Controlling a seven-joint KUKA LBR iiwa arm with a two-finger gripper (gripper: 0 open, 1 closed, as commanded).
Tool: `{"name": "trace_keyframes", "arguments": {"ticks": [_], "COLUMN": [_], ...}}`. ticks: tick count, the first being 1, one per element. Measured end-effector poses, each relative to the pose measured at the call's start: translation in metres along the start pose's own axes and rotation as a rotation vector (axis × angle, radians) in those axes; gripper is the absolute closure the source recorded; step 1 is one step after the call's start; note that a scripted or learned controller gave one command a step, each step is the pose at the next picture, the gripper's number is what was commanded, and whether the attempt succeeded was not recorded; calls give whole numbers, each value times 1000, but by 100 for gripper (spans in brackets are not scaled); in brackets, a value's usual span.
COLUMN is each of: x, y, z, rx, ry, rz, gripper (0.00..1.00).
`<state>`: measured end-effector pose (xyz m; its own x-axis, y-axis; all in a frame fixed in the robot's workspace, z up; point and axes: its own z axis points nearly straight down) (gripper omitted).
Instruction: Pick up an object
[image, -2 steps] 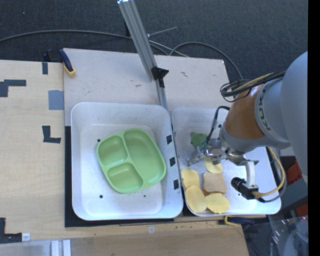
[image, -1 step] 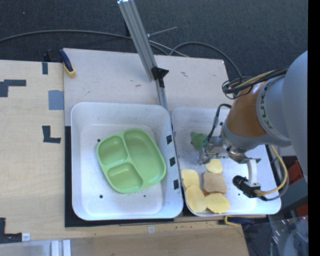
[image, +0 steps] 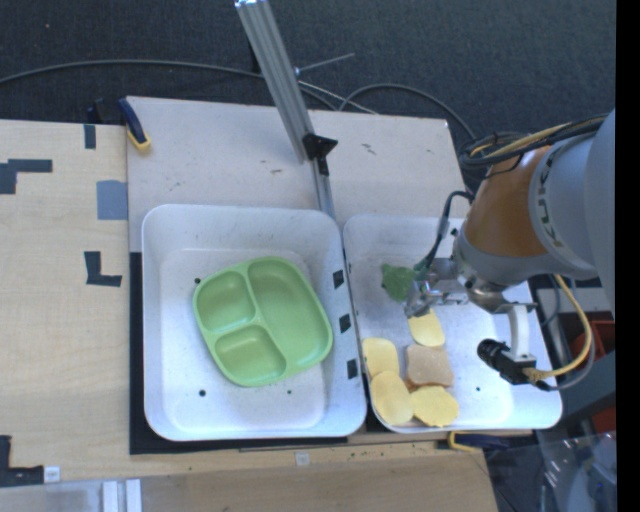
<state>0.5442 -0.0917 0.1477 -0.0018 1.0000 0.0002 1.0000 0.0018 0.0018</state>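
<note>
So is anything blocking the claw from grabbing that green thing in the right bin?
Nothing visible. The gripper sits right beside the green thing, with no object between them. The yellow pieces and the brown piece lie nearer the bin's front edge.

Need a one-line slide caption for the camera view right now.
KUKA arm's hand low in the right bin beside a green item, above yellow slices; green divided tray in the left bin.
</note>
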Motion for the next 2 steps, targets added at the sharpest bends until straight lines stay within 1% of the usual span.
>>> {"name": "trace_keyframes", "arguments": {"ticks": [1, 2], "x": [10, 9], "y": [1, 4], "z": [-56, -119], "rx": [-2, -3], "ry": [0, -1], "rz": [-1, 0], "gripper": [100, 100]}}
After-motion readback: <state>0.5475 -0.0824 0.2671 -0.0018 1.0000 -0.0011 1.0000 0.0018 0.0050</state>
